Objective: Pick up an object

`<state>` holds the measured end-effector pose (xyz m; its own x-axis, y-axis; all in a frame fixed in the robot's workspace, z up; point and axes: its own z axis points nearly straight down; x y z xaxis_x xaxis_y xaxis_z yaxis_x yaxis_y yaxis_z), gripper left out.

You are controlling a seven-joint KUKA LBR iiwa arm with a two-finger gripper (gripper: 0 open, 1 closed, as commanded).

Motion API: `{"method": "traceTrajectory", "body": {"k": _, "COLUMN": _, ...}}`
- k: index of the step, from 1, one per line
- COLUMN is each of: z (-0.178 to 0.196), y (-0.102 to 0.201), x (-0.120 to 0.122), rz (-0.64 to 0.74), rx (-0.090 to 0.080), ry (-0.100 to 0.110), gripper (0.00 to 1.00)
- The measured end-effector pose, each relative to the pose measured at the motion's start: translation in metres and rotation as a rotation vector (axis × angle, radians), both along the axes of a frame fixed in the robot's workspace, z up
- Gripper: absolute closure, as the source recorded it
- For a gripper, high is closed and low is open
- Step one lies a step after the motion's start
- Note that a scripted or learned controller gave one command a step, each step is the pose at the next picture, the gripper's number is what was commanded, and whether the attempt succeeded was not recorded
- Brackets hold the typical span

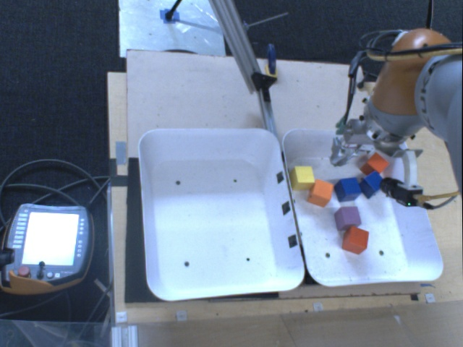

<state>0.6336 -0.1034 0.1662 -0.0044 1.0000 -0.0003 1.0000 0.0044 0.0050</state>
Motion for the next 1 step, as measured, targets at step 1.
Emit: {"method": "traceTrajectory", "body": {"k": 1, "z": 0.0603, "y": 0.0061, "x": -0.0046, "rz": 0.001, "rx": 0.0, "ry": -0.003, "gripper": 1.0}}
